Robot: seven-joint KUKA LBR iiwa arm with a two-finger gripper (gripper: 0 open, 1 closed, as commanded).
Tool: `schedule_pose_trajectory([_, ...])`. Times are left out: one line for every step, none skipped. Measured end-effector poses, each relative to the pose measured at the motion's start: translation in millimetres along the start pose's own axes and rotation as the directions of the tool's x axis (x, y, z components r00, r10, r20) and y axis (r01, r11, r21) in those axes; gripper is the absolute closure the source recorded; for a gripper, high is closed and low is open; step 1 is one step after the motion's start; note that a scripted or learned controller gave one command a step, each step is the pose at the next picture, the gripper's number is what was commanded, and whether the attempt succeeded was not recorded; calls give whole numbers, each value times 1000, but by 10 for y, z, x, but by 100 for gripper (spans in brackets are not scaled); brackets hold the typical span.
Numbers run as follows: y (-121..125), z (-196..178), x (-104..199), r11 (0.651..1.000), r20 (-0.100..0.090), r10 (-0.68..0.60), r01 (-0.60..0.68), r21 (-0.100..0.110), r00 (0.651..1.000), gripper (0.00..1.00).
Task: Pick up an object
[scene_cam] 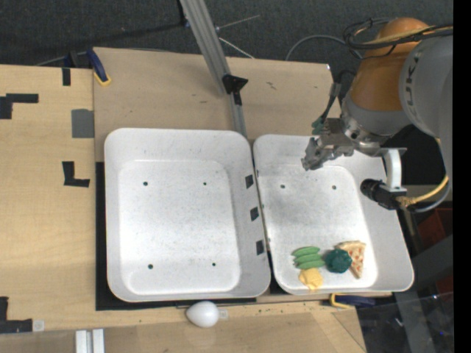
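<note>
Several small toy foods lie bunched at the near edge of the right bin (294, 147): a green pea pod (307, 256), a yellow piece (311, 277), a dark teal lump (338, 261) and a pizza slice (356, 257). My gripper (315, 157) hangs over the far end of that same bin, well away from the toys, with nothing seen between its fingers.
The left bin (118, 147) sits beside the right one, with a dark divider strip between them. A white egg-shaped object (202, 314) rests on the bench in front of the left bin. A slanted metal pole (210, 43) rises behind the bins.
</note>
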State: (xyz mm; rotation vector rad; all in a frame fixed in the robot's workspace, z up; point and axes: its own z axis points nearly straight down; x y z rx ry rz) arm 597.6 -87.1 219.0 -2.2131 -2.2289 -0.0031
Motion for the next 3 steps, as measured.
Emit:
schedule_pose_trajectory([190, 30, 457, 1000, 0, 0, 0, 2, 1000, 100])
schedule_pose_trajectory([296, 108, 1008, 1000, 0, 0, 0, 3, 1000, 100])
schedule_pose_trajectory([359, 109, 1474, 1000, 0, 1, -1, 2, 1000, 100])
